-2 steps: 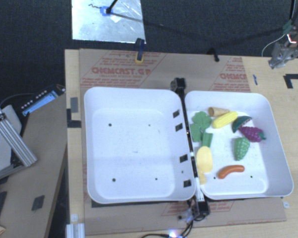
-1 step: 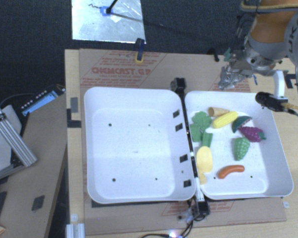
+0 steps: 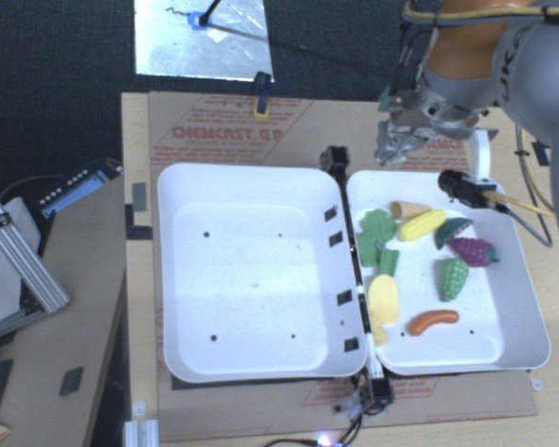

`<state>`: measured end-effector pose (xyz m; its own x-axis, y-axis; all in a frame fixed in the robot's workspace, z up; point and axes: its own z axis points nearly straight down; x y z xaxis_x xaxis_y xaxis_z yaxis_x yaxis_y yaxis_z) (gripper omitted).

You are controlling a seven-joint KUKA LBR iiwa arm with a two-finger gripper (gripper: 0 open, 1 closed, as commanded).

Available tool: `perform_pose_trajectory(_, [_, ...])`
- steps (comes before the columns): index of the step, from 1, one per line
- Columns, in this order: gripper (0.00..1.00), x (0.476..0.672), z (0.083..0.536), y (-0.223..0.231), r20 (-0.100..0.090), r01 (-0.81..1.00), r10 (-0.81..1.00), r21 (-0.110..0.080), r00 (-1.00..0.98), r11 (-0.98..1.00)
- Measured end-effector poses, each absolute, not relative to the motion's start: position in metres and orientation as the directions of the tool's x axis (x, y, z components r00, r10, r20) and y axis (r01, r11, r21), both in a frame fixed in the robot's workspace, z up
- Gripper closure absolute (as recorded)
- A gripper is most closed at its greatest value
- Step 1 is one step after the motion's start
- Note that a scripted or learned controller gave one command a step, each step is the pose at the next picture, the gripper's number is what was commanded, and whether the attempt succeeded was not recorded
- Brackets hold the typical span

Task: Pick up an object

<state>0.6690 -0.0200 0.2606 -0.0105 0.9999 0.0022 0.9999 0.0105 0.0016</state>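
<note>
Gripper (image 3: 396, 152) hangs above the right bin's (image 3: 517, 343) far edge (finger gap unreadable, nothing visibly held); toy corn (image 3: 421, 224), grapes (image 3: 472, 249) and sausage (image 3: 432, 321) lie inside.

A: What's hard to read here?

B: Arm (image 3: 503, 35) is cut off by top & right edges. The tool (image 3: 396, 147) is small, dark, blurred; can't tell finger state.

A: Anything in the right bin (image 3: 512, 343)?

B: Yellow piece (image 3: 383, 299) sits partly behind the divider clips (image 3: 349, 296). Green leafy piece (image 3: 376, 231) overlaps another green bit, maybe two items.

A: Edges?

B: Silver rail (image 3: 19, 259) at left runs out of frame.
</note>
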Motion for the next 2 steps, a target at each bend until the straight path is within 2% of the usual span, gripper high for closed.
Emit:
perform_pose_trajectory(1, [1.0, 0.669, 0.268, 0.065, 0.004, 1.0, 1.0, 0.003, -0.013, 0.013])
perform_pose_trajectory(2, [1.0, 0.617, 0.26, 0.149, 0.004, 1.0, 1.0, -0.001, -0.013, 0.013])
